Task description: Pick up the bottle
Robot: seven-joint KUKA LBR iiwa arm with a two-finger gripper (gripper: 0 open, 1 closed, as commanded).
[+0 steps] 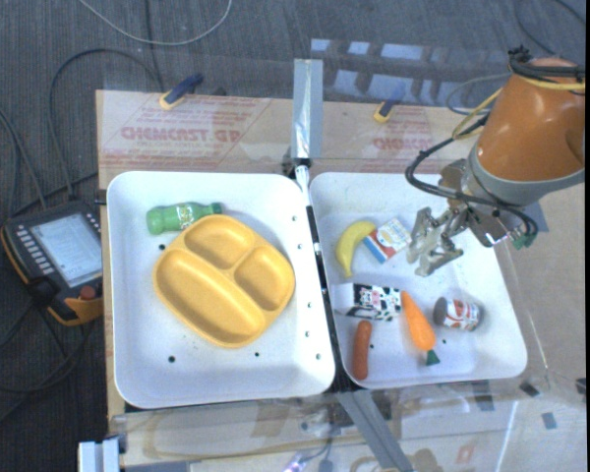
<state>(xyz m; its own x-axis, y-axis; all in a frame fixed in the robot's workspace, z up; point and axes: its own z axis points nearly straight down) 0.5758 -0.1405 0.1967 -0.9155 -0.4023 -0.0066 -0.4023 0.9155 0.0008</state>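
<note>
A green bottle (180, 215) lies on its side in the left bin (138, 362), at the bin's far left, touching the upper edge of a yellow divided tray (224, 277). My gripper (429, 245) hangs over the right bin (492, 357), far to the right of the bottle. Its fingers point down and stand apart, with nothing between them. A small white, red and blue carton (389, 238) lies just left of the fingers.
In the right bin lie a banana (349, 244), a black-and-white carton (377, 300), a carrot (419, 326), a small can (457, 314) and a reddish sausage (361, 349). A metal divider bar (305, 116) runs between the bins. A teach pendant (54, 254) sits off the bench's left.
</note>
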